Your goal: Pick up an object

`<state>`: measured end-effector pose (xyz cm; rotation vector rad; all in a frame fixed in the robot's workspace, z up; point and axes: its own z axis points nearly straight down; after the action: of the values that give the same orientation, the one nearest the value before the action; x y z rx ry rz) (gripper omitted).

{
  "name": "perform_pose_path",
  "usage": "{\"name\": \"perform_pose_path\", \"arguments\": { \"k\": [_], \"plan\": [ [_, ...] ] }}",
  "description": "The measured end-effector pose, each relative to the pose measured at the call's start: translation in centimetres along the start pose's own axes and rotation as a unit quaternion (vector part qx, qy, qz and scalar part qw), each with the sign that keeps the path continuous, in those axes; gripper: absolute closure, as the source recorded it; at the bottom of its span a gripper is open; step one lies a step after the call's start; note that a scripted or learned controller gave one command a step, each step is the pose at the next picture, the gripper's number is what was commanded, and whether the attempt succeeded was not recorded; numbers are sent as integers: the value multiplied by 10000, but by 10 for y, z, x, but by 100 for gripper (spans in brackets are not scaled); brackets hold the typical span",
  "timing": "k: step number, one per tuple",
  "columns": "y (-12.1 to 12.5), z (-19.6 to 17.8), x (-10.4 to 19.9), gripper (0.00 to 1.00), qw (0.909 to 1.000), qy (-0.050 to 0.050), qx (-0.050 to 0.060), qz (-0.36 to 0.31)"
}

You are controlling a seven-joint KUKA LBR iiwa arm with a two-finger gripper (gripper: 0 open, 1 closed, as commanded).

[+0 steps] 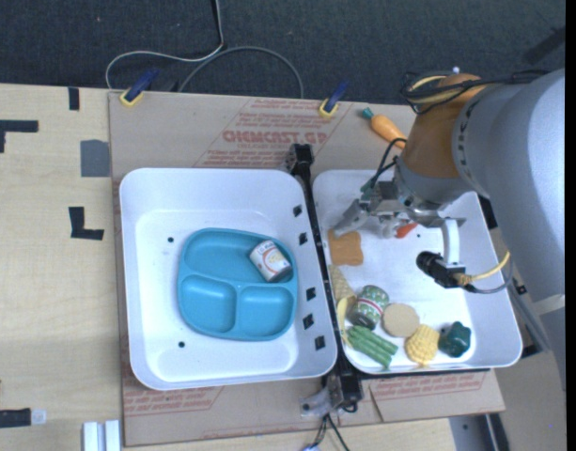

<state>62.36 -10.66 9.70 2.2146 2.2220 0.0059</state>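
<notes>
a: largest first?
b: desk [43, 252], pale wood with black marks, a brown board laid on it. then the arm [513, 130], grey with an orange band, entering from the right over the right bin.

a: bins?
b: left bin [147, 205], white, shallow. right bin [490, 318], white, touching it along a black centre seam.

a: contents, left?
b: blue divided plate [217, 294], three compartments. a small white cylinder with a printed label [271, 260] lies tilted on the plate's upper right part.

a: contents, right?
b: tan flat piece [345, 248] near the left wall. lower down, a cluster: green-and-white can [369, 304], round beige biscuit [400, 320], green bean pods [372, 345], yellow corn [421, 344], dark green piece [456, 337]. the pods lie just below the can; the corn sits between the biscuit and the dark green piece.

a: pincer?
b: pincer [363, 216], low in the upper left of the right bin, just above the tan piece. cannot tell how its fingers stand.

a: smallest?
b: orange-handled tool [386, 127] on the board behind the right bin; two clips, yellow [137, 89] and blue [334, 98], at the board's far edge.
</notes>
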Motion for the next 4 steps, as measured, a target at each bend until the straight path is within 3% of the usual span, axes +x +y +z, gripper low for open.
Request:
{"name": "perform_pose_path", "arguments": {
  "k": [1,2,3,4],
  "plan": [
    [29,-66,-47,0,10000,-13,-6,18],
    [13,8,-89,0,10000,-4,67,31],
    [44,11,-74,0,10000,-7,21,4],
    [44,0,-74,100,10000,-23,-4,4]
  ]
}}
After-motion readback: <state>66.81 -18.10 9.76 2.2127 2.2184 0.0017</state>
